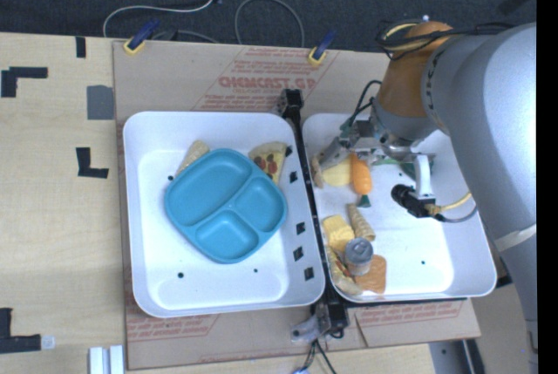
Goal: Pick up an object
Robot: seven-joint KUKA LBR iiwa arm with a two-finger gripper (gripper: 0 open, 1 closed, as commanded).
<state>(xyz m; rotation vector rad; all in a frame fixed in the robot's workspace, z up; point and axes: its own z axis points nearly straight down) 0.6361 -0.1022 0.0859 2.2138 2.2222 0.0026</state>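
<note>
I've got the end effector (353, 156) low in the right bin (466, 263), orange carrot-like piece (360, 175) right under it. Can't tell if it's gripping. Pick not confirmed, lift's left.

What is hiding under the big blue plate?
Two food pieces peek out from under the blue plate in the left bin: a tan slice at its upper left edge and a pizza slice at its upper right. The plate covers their other ends and whatever else lies beneath.
</note>
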